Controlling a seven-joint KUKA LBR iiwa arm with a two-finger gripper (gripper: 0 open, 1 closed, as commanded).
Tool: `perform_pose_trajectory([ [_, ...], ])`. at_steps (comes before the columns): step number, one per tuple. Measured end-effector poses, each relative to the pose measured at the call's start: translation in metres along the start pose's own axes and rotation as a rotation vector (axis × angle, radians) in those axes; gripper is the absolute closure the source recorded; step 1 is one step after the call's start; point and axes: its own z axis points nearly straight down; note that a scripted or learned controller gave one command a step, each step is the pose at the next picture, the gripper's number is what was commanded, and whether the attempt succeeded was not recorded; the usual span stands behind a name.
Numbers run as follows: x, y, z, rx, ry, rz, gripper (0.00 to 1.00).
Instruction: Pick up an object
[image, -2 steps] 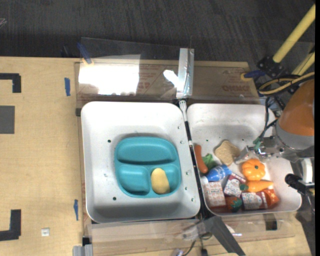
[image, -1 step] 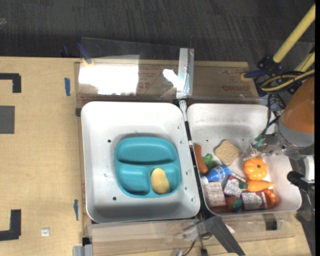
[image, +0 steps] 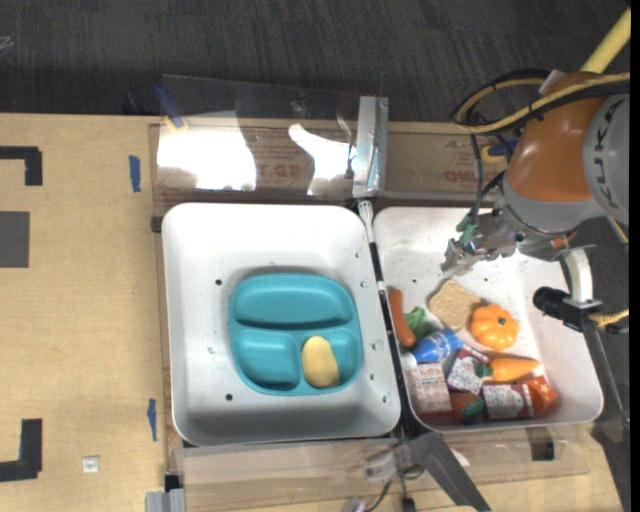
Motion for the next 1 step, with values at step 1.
perform_pose_trajectory([
  [1,-0.0034,-0.0031,0.0035,0.008,-0.001,0.006,0.00],
])
